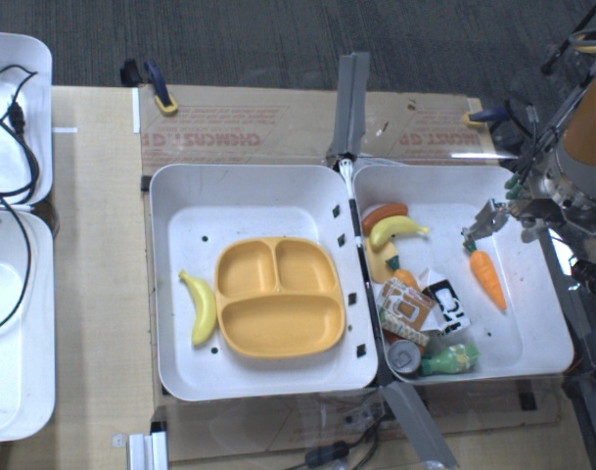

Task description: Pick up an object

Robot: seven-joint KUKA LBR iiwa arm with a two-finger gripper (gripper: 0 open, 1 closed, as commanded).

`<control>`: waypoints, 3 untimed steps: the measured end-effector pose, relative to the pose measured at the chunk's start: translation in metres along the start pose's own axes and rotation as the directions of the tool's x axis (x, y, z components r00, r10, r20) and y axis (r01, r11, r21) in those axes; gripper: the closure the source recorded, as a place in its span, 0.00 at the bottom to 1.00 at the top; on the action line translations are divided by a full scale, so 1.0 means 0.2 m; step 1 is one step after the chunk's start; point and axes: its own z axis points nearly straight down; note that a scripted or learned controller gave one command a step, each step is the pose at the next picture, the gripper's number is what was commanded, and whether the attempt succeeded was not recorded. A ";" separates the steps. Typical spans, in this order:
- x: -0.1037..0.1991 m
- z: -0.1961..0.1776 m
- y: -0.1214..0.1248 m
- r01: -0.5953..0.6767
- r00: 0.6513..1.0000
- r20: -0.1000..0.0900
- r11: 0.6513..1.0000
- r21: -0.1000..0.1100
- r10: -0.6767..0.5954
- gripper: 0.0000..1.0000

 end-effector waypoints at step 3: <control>-0.30 0.70 -0.10 0.151 0.988 -0.010 0.988 -0.004 -0.151 0.00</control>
